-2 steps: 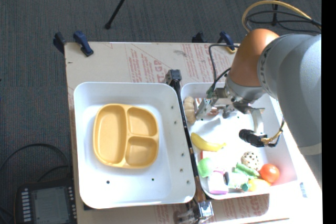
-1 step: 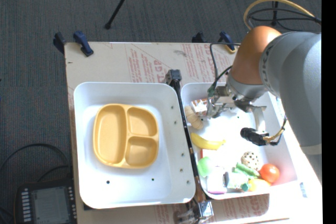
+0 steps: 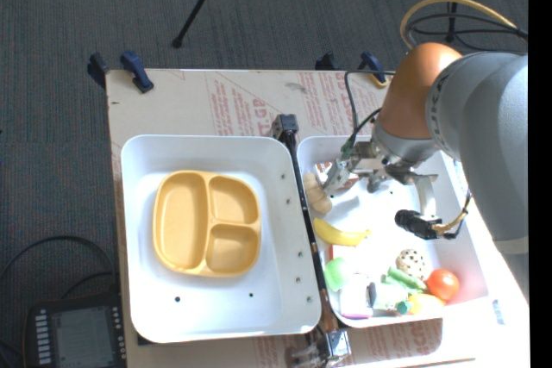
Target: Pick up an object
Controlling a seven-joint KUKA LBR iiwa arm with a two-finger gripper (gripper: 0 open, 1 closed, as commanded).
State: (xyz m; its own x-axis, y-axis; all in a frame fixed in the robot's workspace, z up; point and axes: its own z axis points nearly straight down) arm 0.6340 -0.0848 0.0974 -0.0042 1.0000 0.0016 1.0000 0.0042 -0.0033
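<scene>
My gripper (image 3: pixel 335 175) hangs low over the far left corner of the right white bin (image 3: pixel 384 204). Just below it, against the bin's left wall, lies a small beige object (image 3: pixel 320 201), close to the gripper or touching it. A yellow banana (image 3: pixel 341 233) lies a little nearer the front. Along the front of this bin sit a light green piece (image 3: pixel 335 271), a spotted pale ball (image 3: pixel 410 261), a red-orange ball (image 3: pixel 442 283), a green pod (image 3: pixel 403 278) and a white item (image 3: pixel 360 300).
The left white bin (image 3: pixel 147 164) holds a yellow divided plate (image 3: pixel 207 222). The grey arm (image 3: pixel 479 134) covers the right bin's far right side. A black divider (image 3: pixel 304 194) runs between the bins.
</scene>
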